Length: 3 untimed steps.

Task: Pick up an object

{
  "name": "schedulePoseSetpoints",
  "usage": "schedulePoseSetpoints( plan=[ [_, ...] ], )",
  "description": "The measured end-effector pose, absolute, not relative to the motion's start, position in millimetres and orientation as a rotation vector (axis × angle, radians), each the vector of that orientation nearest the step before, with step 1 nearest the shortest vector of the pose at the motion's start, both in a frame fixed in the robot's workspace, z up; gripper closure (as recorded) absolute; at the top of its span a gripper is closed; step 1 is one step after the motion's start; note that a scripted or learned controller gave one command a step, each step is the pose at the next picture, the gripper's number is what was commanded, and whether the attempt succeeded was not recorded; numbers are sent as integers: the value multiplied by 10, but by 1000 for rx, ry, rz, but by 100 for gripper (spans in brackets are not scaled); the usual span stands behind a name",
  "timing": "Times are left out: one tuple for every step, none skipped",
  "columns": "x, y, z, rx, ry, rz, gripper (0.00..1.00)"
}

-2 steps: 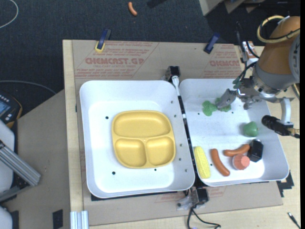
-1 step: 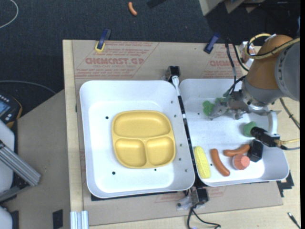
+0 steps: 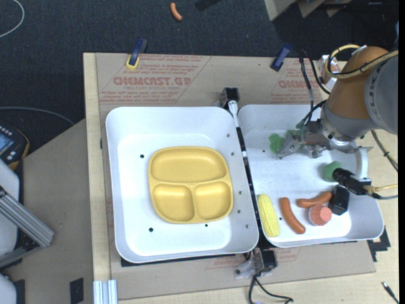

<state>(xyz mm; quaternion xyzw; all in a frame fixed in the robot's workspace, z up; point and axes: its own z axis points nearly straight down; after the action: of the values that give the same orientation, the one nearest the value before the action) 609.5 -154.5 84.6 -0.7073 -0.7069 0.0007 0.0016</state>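
The gripper (image 3: 292, 145) hangs low in the right bin (image 3: 373, 223); I cannot tell its state. A green broccoli piece (image 3: 276, 142), probably touching it, lies just left, the nearest of 6 objects.

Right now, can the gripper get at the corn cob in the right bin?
Probably yes. The corn cob lies uncovered by the bin's left wall, apart from the sausage; the gripper is in the same bin.

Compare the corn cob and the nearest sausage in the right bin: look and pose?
Colour: corn cob is yellow, sausage orange-red. Surface: the corn cob looks kernelled, the sausage smooth. Place: the corn cob lies along the bin's left wall, the sausage further in. Both lie flat, roughly parallel, in the right bin.
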Motion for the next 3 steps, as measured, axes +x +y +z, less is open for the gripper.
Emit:
schedulePoseSetpoints(
  plan=[
    [6102,-1548,957,-2223,-2220,0,100],
    [6102,-1576,1391,-2227,-2225,-4,100],
    [6092,-1559,2029,-2225,-2227,-5,100]
  ],
)
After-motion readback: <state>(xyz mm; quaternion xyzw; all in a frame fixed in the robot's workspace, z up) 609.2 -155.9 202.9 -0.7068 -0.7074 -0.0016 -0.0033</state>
